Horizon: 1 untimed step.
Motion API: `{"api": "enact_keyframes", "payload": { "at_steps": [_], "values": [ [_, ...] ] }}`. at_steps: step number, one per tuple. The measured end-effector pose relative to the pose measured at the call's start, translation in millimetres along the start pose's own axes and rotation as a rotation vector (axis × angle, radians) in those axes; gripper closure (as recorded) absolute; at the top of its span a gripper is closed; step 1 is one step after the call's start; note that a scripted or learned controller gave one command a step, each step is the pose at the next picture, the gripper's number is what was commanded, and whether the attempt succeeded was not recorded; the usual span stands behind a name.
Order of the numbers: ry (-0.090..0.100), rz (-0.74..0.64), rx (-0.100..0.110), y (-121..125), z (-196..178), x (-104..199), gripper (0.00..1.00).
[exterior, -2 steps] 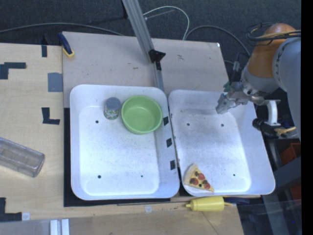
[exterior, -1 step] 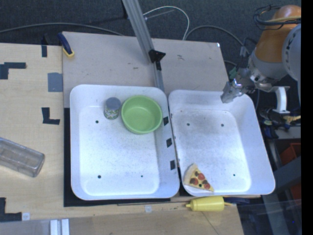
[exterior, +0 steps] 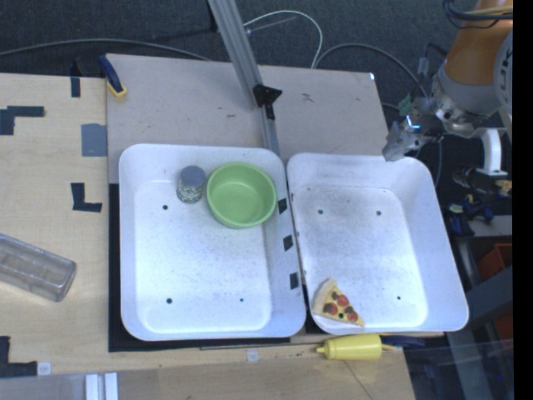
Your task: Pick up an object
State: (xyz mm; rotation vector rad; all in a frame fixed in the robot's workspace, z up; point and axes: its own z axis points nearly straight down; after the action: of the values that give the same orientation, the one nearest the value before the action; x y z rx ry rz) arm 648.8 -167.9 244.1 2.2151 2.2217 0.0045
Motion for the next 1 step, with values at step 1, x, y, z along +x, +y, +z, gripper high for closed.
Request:
{"api": "enact_keyframes", "payload": {
  "at_steps": [1],
  "values": [
    [0.0, 0.001, 0.001, 1.2, -39.5, 0.4, 1.0]
  ]
}}
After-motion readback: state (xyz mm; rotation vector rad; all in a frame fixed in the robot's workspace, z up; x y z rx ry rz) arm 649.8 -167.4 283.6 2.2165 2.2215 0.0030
